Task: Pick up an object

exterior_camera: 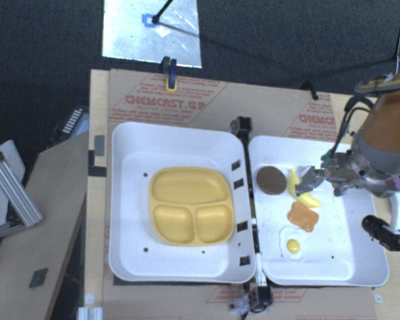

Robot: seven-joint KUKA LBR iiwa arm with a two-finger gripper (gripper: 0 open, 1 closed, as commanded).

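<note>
Two white bins are set side by side on the bench. The left bin carries a yellow tray with three compartments, laid flat near the middle. It is judged to be a place for setting things down, not something to be picked.

The loose toy foods are gathered in the right bin, towards its left half, where the arm can reach them from the right. A brown disc lies flat near the divider. Just beside it a yellow banana is seen, partly under the hand. An orange piece lies just below the banana, and a fried egg lies nearer the front wall.

The hand is lowered over the banana, between the disc and the orange piece. Whether it is open or closed cannot be told, and nothing can be said to be gripped.

The banana is judged to be the target, since the hand is placed directly at it. With the disc and orange piece so near, either could be nudged.
</note>
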